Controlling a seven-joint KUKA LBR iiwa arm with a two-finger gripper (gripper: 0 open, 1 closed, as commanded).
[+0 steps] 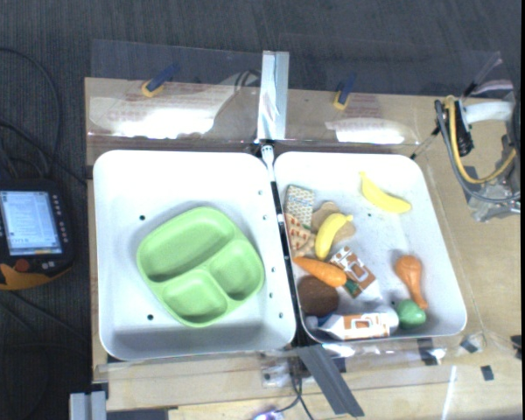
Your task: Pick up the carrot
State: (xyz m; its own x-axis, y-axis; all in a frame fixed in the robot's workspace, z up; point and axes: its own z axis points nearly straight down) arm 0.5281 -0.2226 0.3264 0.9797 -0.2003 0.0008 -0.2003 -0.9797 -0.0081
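carrot (320, 272) lying lower left in right bin (437, 226), touching a banana (331, 232) | green tray (201, 263) sitting in left bin (114, 234) | gripper state: cannot tell

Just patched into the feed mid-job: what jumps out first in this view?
The bright green divided plate dominates, lying alone in the left bin. The right bin holds a crowded pile of toy food: the orange carrot lies near the centre divider, below a banana, with another yellow banana toward the back. A handheld control pendant sits off the bench's left side.
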